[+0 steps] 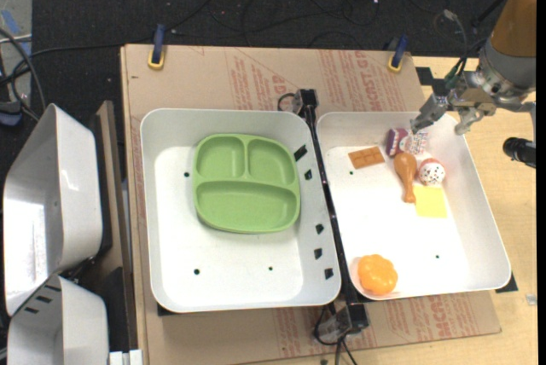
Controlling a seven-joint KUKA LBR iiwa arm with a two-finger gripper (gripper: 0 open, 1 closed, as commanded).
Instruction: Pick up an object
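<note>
Nearest sits an orange toy pepper [377, 274] in the right bin [478, 244]: probably light, hollow, slick, best pinched across its middle. End effector [447, 118] is seen spread open over the far rim, nothing held.

green divided plate [246, 182], orange pepper [377, 274], yellow block [430, 202], white bins [171, 269], red-dotted white die [432, 173].

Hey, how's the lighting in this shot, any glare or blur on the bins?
Camera view: even, soft lighting; the right bin looks bright white without harsh glare; the green plate casts barely any shadow; the gripper is slightly soft, small items near it hard to resolve.
</note>
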